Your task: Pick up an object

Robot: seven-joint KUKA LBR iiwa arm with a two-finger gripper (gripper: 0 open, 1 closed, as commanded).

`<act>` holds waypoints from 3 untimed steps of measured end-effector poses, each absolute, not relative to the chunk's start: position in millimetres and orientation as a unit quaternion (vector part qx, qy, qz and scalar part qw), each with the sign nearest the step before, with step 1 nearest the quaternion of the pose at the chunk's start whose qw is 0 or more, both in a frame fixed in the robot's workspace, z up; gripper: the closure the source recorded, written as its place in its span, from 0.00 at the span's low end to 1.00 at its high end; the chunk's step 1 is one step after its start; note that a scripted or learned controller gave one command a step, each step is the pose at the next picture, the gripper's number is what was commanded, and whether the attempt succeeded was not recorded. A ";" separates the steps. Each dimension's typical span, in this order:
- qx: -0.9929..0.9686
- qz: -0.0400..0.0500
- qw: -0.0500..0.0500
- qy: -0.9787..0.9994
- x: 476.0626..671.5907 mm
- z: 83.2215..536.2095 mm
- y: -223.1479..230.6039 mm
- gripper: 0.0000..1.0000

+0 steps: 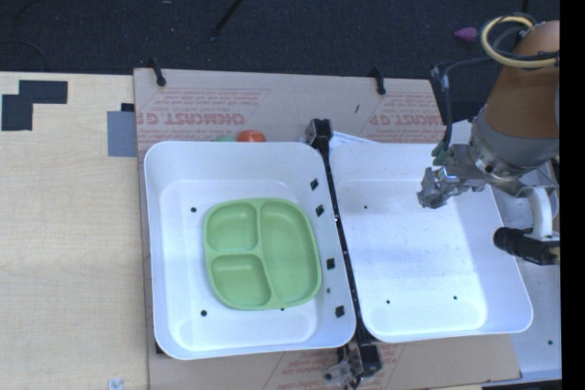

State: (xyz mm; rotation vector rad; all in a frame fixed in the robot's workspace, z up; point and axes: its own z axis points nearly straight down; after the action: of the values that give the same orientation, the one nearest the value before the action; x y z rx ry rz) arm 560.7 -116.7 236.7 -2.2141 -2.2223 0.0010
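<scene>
The tray (262,253), a light green plate with three compartments, lies flat in the left bin (174,196), well away from my gripper (432,194) and across the divide from it. It sits a little toward the near right part of that bin's floor, its long side running roughly toward and away from the camera, two smaller sections on its left and one long section on its right. Nothing touches it.

My gripper hangs over the right bin (430,288), above the far part of its floor, toward that bin's right side. From this angle its tip is a small grey cluster, and I cannot tell whether it is released or clenched; no object is seen in it. Behind it my wrist widens into the grey body and the orange band (521,100), reaching in from the right.

The black clips (331,233) joining the two bins run between the tray and my gripper. Beyond the left bin's far rim, on the cardboard (274,105), a small red-orange thing (250,137) peeks out with a bit of green beside it, mostly hidden by the rim. Left of the bins stretches a pale wooden bench (64,242).
</scene>
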 end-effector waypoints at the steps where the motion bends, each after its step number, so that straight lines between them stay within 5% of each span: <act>1: -0.706 0.000 0.002 -0.709 566.0 223.6 -63.0 1.00; 3: -0.706 0.000 0.002 -0.708 572.1 228.2 35.3 1.00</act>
State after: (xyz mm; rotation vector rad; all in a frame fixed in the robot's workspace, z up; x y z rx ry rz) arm 572.1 35.3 228.2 -2.2153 -2.2228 0.0015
